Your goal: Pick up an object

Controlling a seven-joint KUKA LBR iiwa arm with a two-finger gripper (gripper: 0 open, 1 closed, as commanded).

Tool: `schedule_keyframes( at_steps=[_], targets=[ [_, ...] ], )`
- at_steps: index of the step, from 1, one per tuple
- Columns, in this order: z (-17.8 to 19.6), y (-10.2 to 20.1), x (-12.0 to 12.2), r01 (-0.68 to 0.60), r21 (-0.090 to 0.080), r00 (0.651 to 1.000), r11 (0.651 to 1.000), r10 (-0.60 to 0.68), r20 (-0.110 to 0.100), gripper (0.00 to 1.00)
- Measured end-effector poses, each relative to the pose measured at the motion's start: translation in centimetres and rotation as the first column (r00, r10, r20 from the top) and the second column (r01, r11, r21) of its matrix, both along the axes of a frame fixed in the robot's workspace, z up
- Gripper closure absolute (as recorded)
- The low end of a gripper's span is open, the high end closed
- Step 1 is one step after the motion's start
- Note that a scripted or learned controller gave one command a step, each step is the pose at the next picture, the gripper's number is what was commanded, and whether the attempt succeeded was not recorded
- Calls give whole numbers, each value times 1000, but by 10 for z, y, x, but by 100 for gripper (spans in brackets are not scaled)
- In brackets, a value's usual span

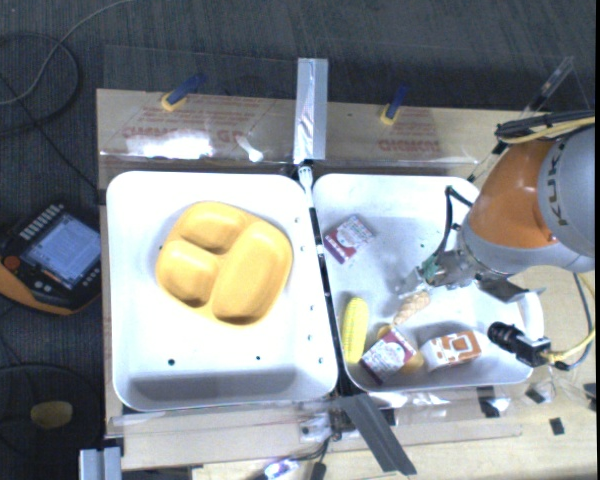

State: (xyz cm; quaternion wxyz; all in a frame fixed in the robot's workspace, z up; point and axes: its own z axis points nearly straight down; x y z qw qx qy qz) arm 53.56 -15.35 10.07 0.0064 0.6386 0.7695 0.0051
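Note:
My gripper hangs over the middle of the right bin, with the arm reaching in from the right. Just below and left of it lies a small tan object; whether the two touch I cannot tell. Along the bin's left wall is a yellow corn cob. A maroon and white packet lies at the upper left. Near the front wall sit a small maroon-labelled carton and an orange and white carton.
The left bin holds one large yellow lumpy object towards its back. A divider rail separates the bins. A handheld controller lies on the floor to the left.

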Motion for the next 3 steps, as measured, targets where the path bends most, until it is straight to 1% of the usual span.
schedule_keyframes(
  at_steps=[1, 2, 3],
  targets=[
    [-9, -30, 67, 44, -3, 999, 999, -44, -2, 100],
    [93, 19, 91, 8, -1, 1000, 1000, -8, -16, 100],
    [86, 78, 133, -38, -3, 999, 999, 38, -17, 100]
  ],
)
